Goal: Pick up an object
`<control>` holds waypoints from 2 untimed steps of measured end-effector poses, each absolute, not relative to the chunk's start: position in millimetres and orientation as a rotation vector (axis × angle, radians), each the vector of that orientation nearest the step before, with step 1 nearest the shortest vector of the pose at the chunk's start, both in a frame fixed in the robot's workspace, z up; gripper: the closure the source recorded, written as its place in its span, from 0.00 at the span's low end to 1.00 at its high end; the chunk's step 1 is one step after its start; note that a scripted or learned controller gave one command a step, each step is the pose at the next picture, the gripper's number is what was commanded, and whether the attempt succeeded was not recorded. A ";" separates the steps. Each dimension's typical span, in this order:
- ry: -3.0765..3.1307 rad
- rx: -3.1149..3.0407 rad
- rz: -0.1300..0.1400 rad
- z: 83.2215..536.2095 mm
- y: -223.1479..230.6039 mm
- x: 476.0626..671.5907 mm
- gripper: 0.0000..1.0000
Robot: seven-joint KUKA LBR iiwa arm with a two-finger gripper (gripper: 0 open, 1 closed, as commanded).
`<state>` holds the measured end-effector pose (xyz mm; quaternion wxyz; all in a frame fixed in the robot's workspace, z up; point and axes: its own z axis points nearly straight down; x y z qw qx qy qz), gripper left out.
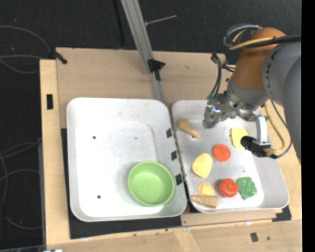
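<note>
The gripper hangs over the far edge of the right bin, and whether it is spread or pinching anything I cannot tell. A tan piece lies just beside it. A green bowl sits at the left bin's near right corner.
</note>
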<state>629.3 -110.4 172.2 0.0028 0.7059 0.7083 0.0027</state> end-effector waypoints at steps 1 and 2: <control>2.223 2.215 0.006 208.9 -111.1 630.6 1.00; 2.229 2.213 0.006 225.4 -65.6 631.4 1.00</control>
